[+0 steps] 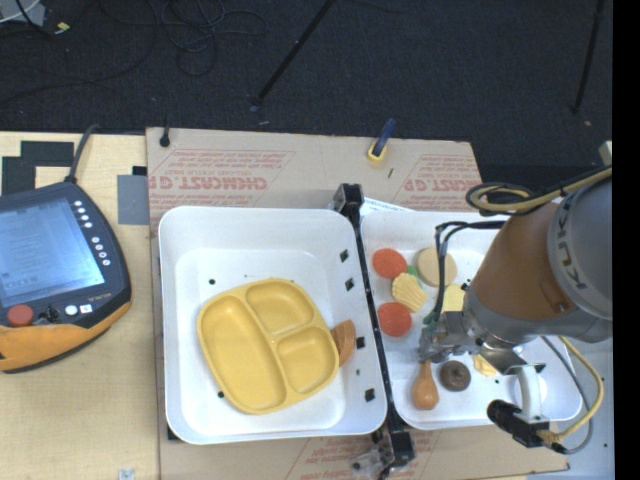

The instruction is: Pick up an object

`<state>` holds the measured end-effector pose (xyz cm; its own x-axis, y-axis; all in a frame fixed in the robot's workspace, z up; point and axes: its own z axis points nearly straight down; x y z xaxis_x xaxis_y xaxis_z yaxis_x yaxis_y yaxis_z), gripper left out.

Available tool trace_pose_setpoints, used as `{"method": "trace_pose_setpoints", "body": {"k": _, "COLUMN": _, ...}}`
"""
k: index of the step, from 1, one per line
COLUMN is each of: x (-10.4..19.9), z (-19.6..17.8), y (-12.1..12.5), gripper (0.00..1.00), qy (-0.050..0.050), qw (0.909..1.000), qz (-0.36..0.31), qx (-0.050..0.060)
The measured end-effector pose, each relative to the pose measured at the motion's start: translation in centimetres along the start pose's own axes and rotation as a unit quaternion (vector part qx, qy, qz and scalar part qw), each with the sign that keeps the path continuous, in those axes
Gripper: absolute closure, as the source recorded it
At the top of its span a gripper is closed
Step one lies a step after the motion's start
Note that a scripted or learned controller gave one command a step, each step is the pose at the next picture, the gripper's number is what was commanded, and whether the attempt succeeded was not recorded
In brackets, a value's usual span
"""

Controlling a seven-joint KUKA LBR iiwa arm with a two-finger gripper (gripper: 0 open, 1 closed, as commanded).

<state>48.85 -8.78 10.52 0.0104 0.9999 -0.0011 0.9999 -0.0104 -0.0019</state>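
The right bin (pixel 560 398) holds several toy foods: two red round pieces (pixel 389 262) (pixel 395 318), a cream disc (pixel 436 266), a ridged yellow piece (pixel 408 291), an orange-brown drumstick (pixel 426 386) and a dark brown ring (pixel 456 375). My gripper (pixel 436 345) hangs low over the middle of this bin, under the orange-banded wrist (pixel 520 268). It is just above the drumstick's thin end and left of the brown ring. The arm hides part of the bin behind it.
The left bin (pixel 190 238) holds a yellow divided tray (pixel 266 344), with a small brown piece (pixel 344 340) by its right edge. A black divider (pixel 362 298) separates the bins. A control tablet (pixel 55 258) lies at the far left. Cables (pixel 560 438) trail along the right bin's front.
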Motion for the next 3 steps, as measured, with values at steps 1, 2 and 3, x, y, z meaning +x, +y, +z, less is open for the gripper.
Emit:
{"method": "trace_pose_setpoints", "body": {"k": 1, "x": 9.9, "z": -8.3, "y": -1.4, "gripper": 1.0, "qy": 0.003, "qw": 0.9999, "qz": -0.01, "qx": 0.001}}
{"method": "trace_pose_setpoints", "body": {"k": 2, "x": 9.3, "z": -19.2, "y": 1.0, "gripper": 1.0, "qy": 0.0, "qw": 1.0, "qz": -0.006, "qx": -0.002}}
{"method": "trace_pose_setpoints", "body": {"k": 3, "x": 14.7, "z": -26.3, "y": -1.4, "gripper": 1.0, "qy": 0.0, "qw": 1.0, "qz": -0.009, "qx": 0.0}}
